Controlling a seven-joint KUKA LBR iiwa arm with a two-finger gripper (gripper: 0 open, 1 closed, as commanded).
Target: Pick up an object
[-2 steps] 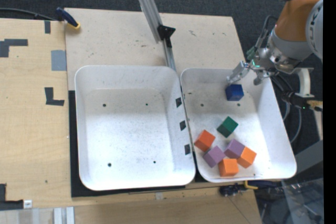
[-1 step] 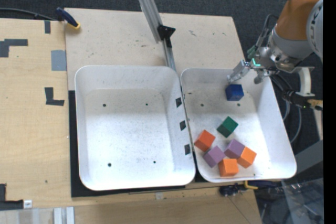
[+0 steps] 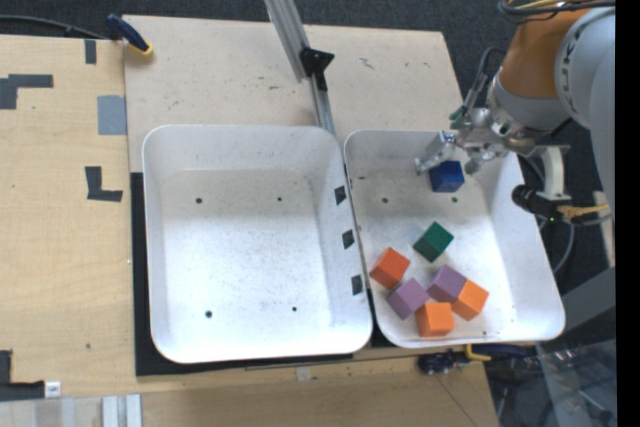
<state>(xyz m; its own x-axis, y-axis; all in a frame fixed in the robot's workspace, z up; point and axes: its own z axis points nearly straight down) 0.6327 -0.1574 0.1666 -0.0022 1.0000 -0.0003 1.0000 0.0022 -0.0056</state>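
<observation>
A pale wooden bench sat on dark carpet, bearing two shallow white bins side by side. And there it was, the blue cube [image 3: 447, 177], hanging right under the pincer [image 3: 455, 155] over the far end of the right bin [image 3: 520, 265]; it seemed to sit between the fingertips, though from this slanted look I could not tell whether the pincer was clamped on it or only resting above it. That was the risk: if the fingers caught only the cube's top edge, a lift might have tipped it out and dropped it back into the bin. Nearer the camera than the pincer lay a green cube [image 3: 434, 242], well apart from it, then a huddle of three orange cubes [image 3: 390, 267] and two purple cubes [image 3: 408, 297], some touching. The left bin [image 3: 165, 215] lay off to the pincer's far side. The wrist hid the finger roots, and the arm [image 3: 560, 45] ran off the frame.
</observation>
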